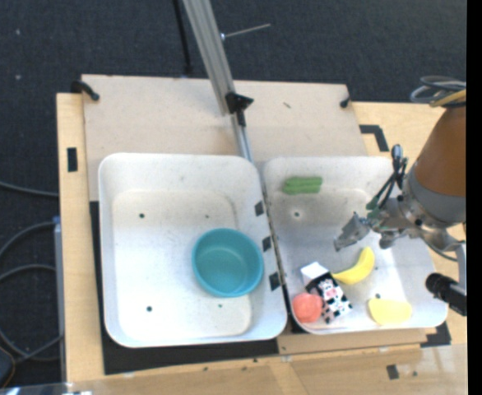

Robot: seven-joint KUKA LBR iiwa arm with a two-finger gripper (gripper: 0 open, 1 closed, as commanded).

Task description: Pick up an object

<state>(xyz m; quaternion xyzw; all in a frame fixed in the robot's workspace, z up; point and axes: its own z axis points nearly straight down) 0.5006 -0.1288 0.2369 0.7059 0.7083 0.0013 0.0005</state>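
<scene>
While the arm hangs over the right bin (331, 175), its gripper (352, 233) sits above bare bin floor, with nothing between its fingers.

Although the gripper reaches toward the bin's middle, I cannot tell how far its fingers stand apart; it touches no object, and the yellow banana (356, 267) lies just beside it, toward the near edge. Along that near rim crowd a pink ball (308, 306), a black-and-white spotted toy (327, 293) touching it, and a yellow lump (389, 310) near the right corner. A green block (302, 185) lies apart by the far wall, leaving open floor in the bin's centre. On the same worktop (183, 109), the left bin (142, 179) carries a teal bowl (227, 262) close to its right wall, with wide free floor elsewhere.
</scene>
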